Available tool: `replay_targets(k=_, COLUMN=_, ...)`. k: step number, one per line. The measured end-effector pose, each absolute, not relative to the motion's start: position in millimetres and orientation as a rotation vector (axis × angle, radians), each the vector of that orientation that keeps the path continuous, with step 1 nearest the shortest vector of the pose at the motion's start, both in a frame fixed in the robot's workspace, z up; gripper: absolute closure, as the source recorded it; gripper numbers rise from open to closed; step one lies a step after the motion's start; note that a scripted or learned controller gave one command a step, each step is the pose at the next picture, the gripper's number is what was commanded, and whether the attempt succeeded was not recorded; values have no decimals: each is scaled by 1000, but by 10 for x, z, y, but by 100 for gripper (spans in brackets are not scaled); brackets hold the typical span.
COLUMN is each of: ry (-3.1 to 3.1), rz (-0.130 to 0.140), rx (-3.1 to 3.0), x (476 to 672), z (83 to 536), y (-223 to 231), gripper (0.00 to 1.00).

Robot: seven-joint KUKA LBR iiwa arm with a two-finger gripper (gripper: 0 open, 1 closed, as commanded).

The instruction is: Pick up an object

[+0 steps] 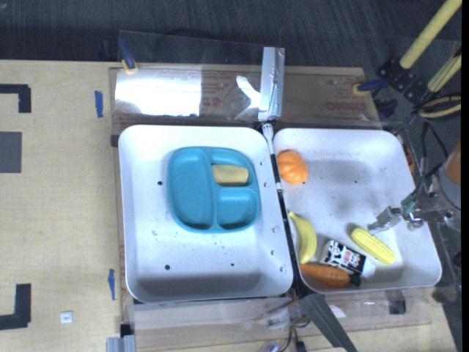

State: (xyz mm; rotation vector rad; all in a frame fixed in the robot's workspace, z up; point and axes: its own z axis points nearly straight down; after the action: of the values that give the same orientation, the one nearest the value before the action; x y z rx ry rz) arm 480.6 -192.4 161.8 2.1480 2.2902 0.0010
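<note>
A toy carrot [325, 275] is lying along the near wall of the right bin [344, 152], touching a small black-and-white printed packet [343, 256] whose lettering is too small to read. Whether the gripper [386, 219] at the bin's right side is open I cannot tell; nothing is showing between its tips. A corn cob [373, 245] is sitting just below it, a banana [304, 235] and an orange toy pumpkin [292, 166] are resting leftward, and the left bin [139, 196] is holding a blue divided plate [199, 196] bearing a yellow block [230, 174].
</note>
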Motion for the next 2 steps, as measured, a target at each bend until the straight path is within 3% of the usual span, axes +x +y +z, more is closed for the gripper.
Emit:
replay_targets(k=1, ry=2341, rz=4, rx=2090, x=4812, z=862, y=-1825, gripper=0)
replay_targets(k=2, ry=2337, rz=7, rx=2086, x=4835, z=961, y=-1833, gripper=100)
